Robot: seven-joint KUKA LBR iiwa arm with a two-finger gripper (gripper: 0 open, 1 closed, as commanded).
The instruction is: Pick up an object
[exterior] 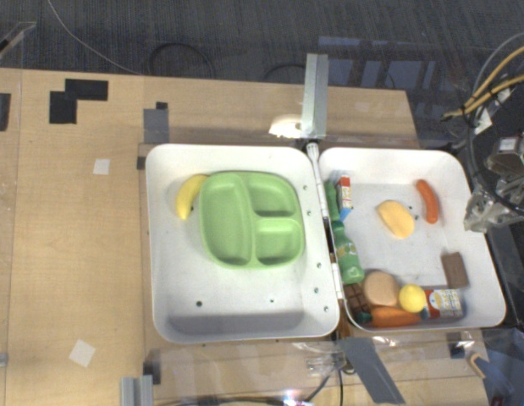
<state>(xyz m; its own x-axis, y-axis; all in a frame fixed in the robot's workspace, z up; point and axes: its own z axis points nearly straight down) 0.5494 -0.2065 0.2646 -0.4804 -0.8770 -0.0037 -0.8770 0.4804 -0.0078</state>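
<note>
Sausage sat in the right bin, just beside a yellow lump. End effector hovered over that bin's right rim; couldn't tell its state. Left bin had a green tray and banana.

Bench — pale wood-grain, matt. Bins — smooth white plastic. Divided tray — green plastic with a slight sheen.
</note>
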